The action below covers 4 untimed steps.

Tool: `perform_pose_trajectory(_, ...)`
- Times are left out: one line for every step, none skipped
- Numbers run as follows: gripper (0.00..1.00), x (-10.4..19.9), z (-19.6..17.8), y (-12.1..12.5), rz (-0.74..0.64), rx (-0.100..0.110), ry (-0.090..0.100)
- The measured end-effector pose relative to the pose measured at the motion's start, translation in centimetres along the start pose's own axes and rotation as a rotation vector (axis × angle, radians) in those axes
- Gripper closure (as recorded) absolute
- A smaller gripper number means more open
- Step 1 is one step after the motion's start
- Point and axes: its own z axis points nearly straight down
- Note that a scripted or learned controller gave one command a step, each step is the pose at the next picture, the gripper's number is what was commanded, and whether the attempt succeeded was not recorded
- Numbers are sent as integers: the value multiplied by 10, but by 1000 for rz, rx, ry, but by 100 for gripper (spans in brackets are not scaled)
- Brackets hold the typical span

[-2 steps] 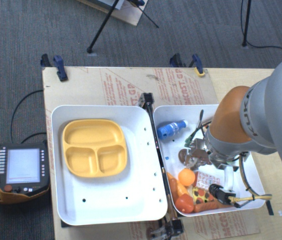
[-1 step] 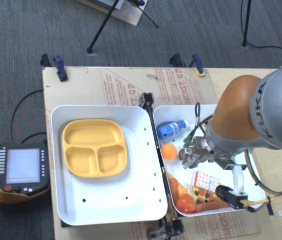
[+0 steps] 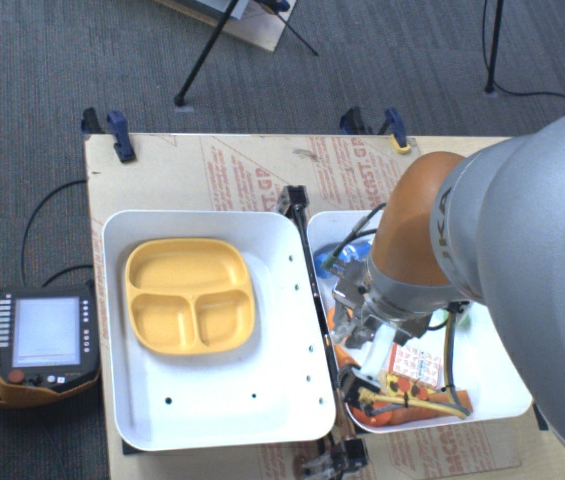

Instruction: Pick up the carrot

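Gripper (image 3: 362, 340) is hanging low over the left part of the right bin (image 3: 507, 388), close to the divider between the bins; I cannot tell its state. Clutter is crowding it on all sides, leaving little free room. An orange piece, possibly the carrot (image 3: 417, 415), is lying against the bin's near rim, beside a printed card (image 3: 414, 365). Reaching in from the right, the grey arm (image 3: 512, 228) is bending steeply down. A yellow tray (image 3: 190, 294) is sitting in the left bin (image 3: 212, 408).
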Motion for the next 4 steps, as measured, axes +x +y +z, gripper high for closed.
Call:
perform_pose_trajectory(100, -24, -41, -8, -250, -4, 0)
perform_pose_trajectory(0, -24, -41, -8, -250, -3, -1)
perform_pose_trajectory(0, -67, 0, 30, -410, 1, -2)
perform_pose_trajectory(0, -24, -1, 54, -72, -1, 0)
